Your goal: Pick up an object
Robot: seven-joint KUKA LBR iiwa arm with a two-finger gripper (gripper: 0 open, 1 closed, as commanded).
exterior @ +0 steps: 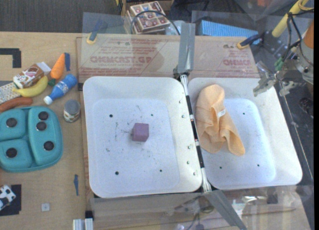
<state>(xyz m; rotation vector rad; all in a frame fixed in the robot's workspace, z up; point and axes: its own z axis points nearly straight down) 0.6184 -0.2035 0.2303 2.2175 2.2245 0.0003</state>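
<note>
- Two candidates untouched: purple cube (140, 132) in left bin (99, 89); orange cloth (217, 120) right of it.
- Gripper (271, 79) — beyond cloth, grasping nothing; pick not begun.

We count two white bins (99, 174), one purple cube (140, 132), one orange cloth (215, 119), one banana (30, 90), one carrot (59, 66), one bottle (61, 89), one teal tray (30, 139).
</note>
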